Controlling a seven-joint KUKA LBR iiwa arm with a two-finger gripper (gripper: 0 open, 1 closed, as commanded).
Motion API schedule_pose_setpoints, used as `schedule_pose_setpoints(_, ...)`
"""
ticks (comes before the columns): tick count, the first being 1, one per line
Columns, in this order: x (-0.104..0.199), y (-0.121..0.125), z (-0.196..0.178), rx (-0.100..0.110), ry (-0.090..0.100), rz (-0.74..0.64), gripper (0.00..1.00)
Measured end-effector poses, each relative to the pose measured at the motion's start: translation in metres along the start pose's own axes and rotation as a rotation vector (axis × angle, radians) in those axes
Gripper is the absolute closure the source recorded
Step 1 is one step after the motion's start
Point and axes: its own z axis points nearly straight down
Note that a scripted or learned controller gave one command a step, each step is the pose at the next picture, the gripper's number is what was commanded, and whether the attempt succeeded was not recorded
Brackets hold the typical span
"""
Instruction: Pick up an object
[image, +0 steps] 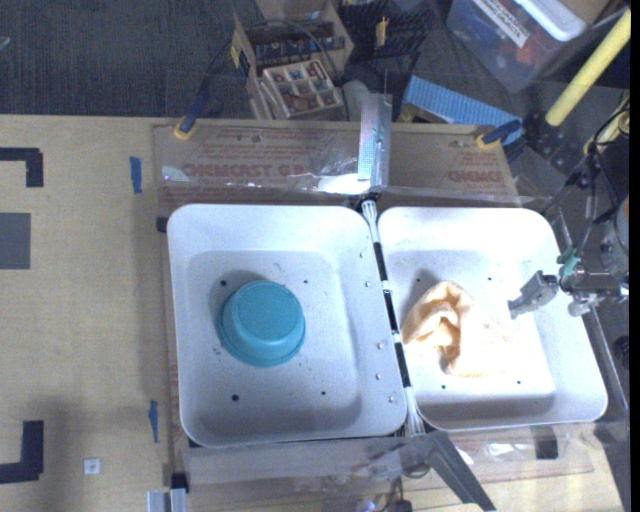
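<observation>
While parked at right of frame, gripper hung over right bin, finger state impossible to tell; orange cloth left of it; blue bowl in left bin.

A blue bowl sits upside down in the left bin; a crumpled orange-white cloth lies in the right.

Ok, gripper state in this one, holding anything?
Gripper: over the right bin's right side, nothing visible between its fingers; open or shut cannot be told. The orange cloth lies apart to its left.
</observation>
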Motion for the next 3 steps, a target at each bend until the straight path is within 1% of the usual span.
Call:
schedule_pose_setpoints(1, 0.025, 0.000, 0.156, 0.000, 0.001, -0.178, 0.00)
schedule_pose_setpoints(2, 0.047, 0.034, 0.179, -0.011, -0.004, -0.104, 0.00)
schedule_pose_setpoints(3, 0.044, 0.035, 0.168, -0.018, -0.007, -0.098, 1.00)
